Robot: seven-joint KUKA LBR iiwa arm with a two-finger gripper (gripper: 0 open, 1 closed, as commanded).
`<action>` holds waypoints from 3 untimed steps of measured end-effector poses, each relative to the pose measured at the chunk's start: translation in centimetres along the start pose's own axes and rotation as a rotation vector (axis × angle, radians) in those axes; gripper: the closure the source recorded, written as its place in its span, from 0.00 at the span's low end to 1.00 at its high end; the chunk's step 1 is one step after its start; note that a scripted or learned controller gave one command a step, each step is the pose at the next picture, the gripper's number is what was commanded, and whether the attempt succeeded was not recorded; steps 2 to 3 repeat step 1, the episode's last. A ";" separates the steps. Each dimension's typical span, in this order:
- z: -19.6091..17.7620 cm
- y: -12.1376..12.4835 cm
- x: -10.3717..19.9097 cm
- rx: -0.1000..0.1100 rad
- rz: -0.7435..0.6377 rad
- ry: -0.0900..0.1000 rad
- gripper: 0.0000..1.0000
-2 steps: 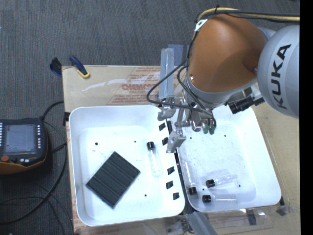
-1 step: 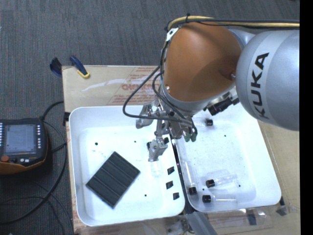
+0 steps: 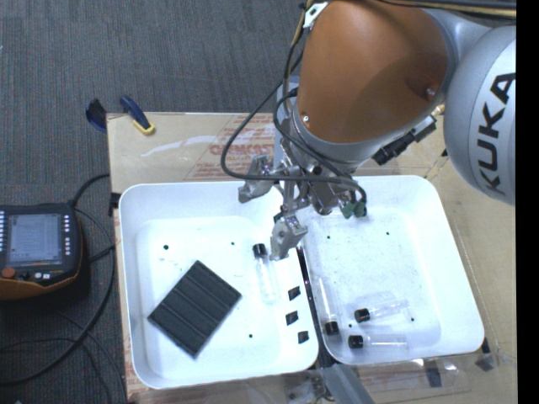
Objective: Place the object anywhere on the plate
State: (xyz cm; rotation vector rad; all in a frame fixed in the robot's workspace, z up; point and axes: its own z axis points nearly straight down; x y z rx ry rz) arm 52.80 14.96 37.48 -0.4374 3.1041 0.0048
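From above, my gripper (image 3: 289, 230) hangs over the seam between the two bins; I cannot tell how my jaws stand. One clear vial (image 3: 264, 272) with a black cap lies in the left bin (image 3: 143, 225), long axis nearly up-down the view, cap pointing away toward me. The dark ribbed plate (image 3: 195, 306) lies near it, apart. Three more capped vials (image 3: 375, 326) rest in the right bin (image 3: 438, 251).
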 end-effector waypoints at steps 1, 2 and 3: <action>0.4 4.5 1.2 -0.001 -0.210 0.003 0.00; 0.4 4.5 1.2 -0.001 -0.210 0.003 0.00; 0.4 4.5 1.2 -0.001 -0.210 0.003 0.00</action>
